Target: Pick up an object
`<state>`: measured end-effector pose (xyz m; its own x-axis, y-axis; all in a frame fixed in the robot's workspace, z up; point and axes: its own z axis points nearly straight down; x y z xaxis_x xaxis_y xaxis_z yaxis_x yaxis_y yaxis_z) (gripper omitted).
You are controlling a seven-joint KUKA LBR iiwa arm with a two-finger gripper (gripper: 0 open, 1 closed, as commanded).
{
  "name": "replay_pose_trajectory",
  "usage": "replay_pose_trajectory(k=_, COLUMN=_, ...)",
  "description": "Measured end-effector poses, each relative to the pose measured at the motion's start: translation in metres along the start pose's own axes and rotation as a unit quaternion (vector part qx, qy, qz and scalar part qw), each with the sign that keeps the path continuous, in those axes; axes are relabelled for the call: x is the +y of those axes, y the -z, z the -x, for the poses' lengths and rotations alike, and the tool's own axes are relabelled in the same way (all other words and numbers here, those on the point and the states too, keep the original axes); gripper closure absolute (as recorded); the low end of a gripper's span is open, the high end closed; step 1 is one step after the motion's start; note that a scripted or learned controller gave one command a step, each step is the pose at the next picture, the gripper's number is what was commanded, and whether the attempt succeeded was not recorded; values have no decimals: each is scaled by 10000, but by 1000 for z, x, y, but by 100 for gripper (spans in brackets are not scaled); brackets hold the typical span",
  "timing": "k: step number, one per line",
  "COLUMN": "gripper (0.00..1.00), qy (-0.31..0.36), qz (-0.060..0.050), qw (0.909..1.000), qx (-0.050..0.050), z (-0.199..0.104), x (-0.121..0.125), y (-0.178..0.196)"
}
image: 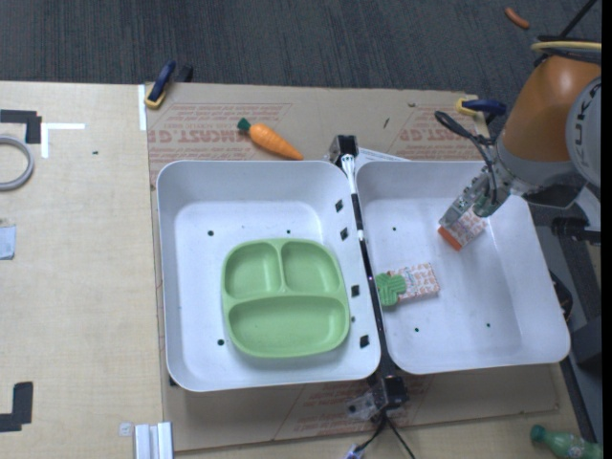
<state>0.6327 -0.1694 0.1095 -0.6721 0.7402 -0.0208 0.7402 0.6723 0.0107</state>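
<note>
My gripper [471,214] hangs over the upper right part of the right bin [535,338]. A small white-and-orange packet [460,231] sits between its fingertips, tilted, and the gripper is shut on it. Lower in the same bin, near the left wall, a flat pale packet with a green end [407,285] lies on the floor. The grey arm with its orange band [550,103] comes in from the upper right.
A green divided plate [285,297] lies in the left bin [182,256]. A toy carrot [271,139] rests on the cardboard behind the bins. Blue clamps [161,82] hold the cardboard's far edge. A green bottle [564,440] lies at the bottom right.
</note>
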Motion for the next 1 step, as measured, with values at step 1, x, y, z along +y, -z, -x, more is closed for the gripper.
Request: replay_pose_trajectory(k=1, gripper=100, qy=823, qz=-37, qw=9966, qx=95, z=-111, x=45, y=99)
